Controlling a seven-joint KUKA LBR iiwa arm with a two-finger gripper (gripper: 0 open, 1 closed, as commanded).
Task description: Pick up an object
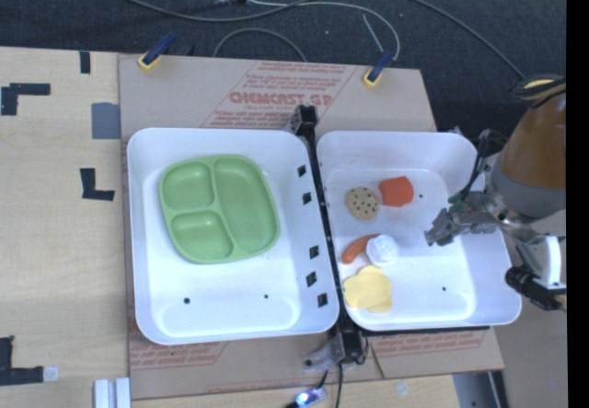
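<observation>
Gripper (444, 229) low over right bin (460, 300), jaw opening cannot be told, nothing visibly held; cookie (363, 203), orange block (397, 192) lie apart to its left, reachable singly.

Right bin (460, 305): right half bare; cookie (363, 203), yellow piece (369, 290) crowd left.
</observation>
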